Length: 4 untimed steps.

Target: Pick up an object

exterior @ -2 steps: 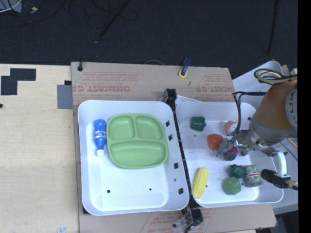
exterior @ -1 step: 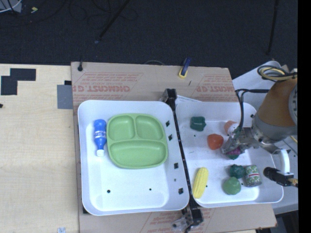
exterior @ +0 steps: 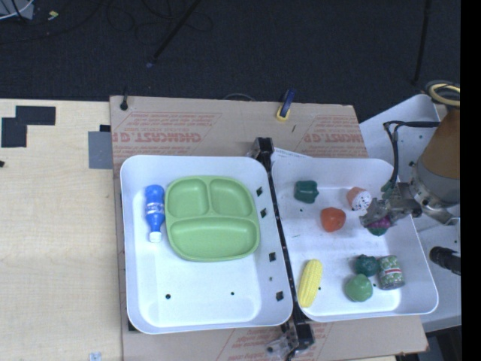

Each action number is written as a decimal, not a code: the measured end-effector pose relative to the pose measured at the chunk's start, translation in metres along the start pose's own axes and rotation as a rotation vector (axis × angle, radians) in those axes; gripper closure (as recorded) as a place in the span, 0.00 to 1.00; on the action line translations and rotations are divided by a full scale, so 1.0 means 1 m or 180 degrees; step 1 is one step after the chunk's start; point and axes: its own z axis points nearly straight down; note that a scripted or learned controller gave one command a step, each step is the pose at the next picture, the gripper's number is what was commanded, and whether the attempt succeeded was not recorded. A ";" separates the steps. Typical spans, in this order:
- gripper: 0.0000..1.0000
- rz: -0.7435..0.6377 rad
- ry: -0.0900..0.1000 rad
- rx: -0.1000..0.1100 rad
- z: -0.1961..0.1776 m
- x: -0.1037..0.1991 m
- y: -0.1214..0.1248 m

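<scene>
My gripper (exterior: 379, 215) reaches in from the right and sits low over the right bin (exterior: 421, 292), near its right wall. A small teal and purple object (exterior: 377, 227) lies right under it, partly hidden; whether it is held cannot be told. A white and orange ball (exterior: 359, 199) lies just left of the gripper, and a red tomato-like piece (exterior: 333, 219) is further left. A dark green pepper-like piece (exterior: 305, 192) sits toward the back of the bin.
At the front of the right bin lie a yellow corn cob (exterior: 310, 282), a green ball (exterior: 359, 288), a dark teal piece (exterior: 366, 265) and a small can (exterior: 390, 271). The left bin (exterior: 143, 307) holds a green divided plate (exterior: 211, 218) and a blue bottle (exterior: 154, 211).
</scene>
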 end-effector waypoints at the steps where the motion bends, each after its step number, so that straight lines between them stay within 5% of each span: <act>1: 1.00 -0.0036 0.0003 0.0002 -0.043 0.002 -0.001; 2: 1.00 -0.0028 0.0005 0.0009 -0.062 0.000 -0.001; 4: 1.00 -0.0044 0.0015 0.0025 -0.054 0.102 -0.011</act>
